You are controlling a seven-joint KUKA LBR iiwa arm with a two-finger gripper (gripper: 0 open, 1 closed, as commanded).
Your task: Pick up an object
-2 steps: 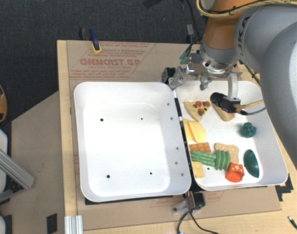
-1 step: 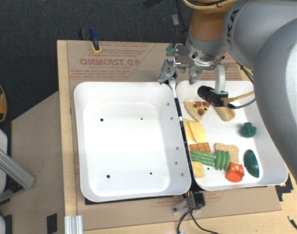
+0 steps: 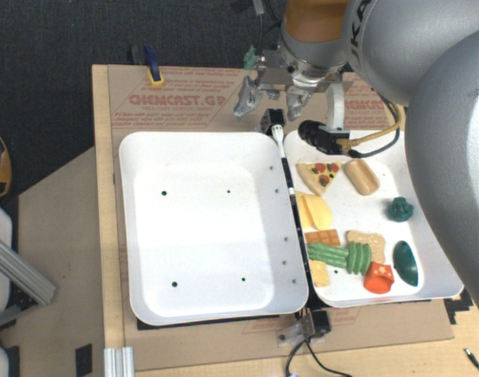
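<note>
My gripper (image 3: 271, 100) hangs over the brown board just behind the two bins, near the back end of the divider between them. Its two metal fingers (image 3: 245, 102) stand apart, open, with nothing between them. The right bin (image 3: 428, 285) holds several toy foods: a pizza slice (image 3: 321, 176), a tan bread roll (image 3: 363, 177), a small green leafy piece (image 3: 399, 209), a yellow cheese wedge (image 3: 315, 210), a waffle square (image 3: 324, 238), green beans (image 3: 339, 256), a toast slice (image 3: 368, 242), a red pepper (image 3: 378, 278) and a dark green oval (image 3: 406, 263).
The left bin (image 3: 200, 234) lies to the left of the divider (image 3: 290, 195). A black cable and connector (image 3: 322, 137) hang over the right bin's back edge. The grey arm (image 3: 436, 93) covers the upper right. A blue and yellow clamp (image 3: 153, 65) sits at the board's back left.
</note>
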